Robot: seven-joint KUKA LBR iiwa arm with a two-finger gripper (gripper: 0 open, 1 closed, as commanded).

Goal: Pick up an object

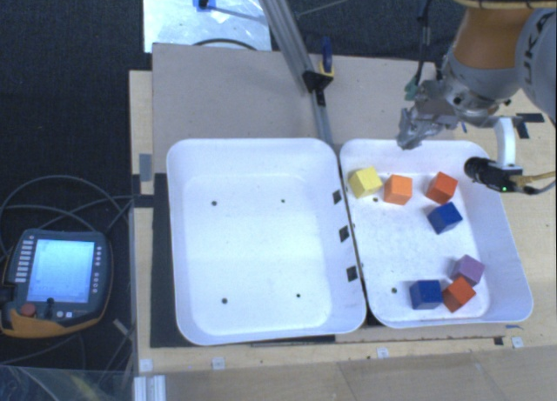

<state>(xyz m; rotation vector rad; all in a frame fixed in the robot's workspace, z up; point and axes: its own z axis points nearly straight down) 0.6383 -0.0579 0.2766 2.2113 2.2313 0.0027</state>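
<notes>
Bench (235, 86) w/ two shallow white bins side by side, seen from above at a slant. Left bin (187, 164) has bare white floor w/ a few small dark dots. Right bin (509, 251) holds seven blocks. Along its far side, L to R: yellow block (365, 182) near the divide btw bins, orange block (398, 190) just beside it, red-orange block (441, 187) further R. Blue block (445, 217) sits just below the red-orange one, apart from it. At the near R corner, a cluster: purple block (468, 269), another red-orange block (459, 294) touching or nearly touching it, and a second blue block (426, 294) right beside that one.

Arm (500, 25) comes in from the R, orange band above the wrist. Gripper (411, 138) hangs over the far edge of the right bin, above and a bit R of the orange block, apart from every block. Cannot tell how wide it stands; nothing visible in it.

Slanted metal pole (287, 21) crosses the bench at the far side. Handheld control pad (54, 282) w/ a lit screen lies on the dark floor at L, cable looping around it.
</notes>
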